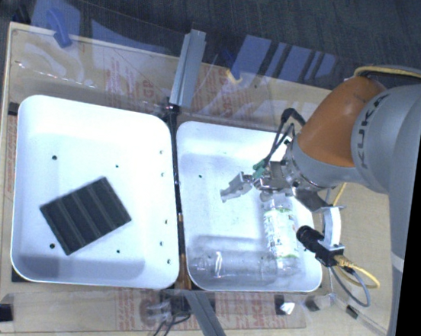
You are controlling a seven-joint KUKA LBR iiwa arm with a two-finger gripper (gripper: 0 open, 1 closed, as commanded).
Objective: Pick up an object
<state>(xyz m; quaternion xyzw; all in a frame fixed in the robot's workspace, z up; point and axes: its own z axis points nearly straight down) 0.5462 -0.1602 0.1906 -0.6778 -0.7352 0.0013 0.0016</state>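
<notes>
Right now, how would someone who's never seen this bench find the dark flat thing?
Look at the left bin of the two white ones. The dark ribbed slab lies flat and at an angle toward its near side. Unlike the clear bottles in the other bin, it is black, opaque and rectangular.

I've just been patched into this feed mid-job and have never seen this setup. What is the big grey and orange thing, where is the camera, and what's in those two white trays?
You are looking down at a slant from one fixed camera above a bench. The grey and orange thing is a robot arm reaching in from the right; its pincer hangs over the right bin, and I see nothing between its fingers. That bin holds a clear plastic bottle lying along the near edge and a small labelled bottle lying beside the pincer. The left bin holds a dark ribbed flat block.
</notes>
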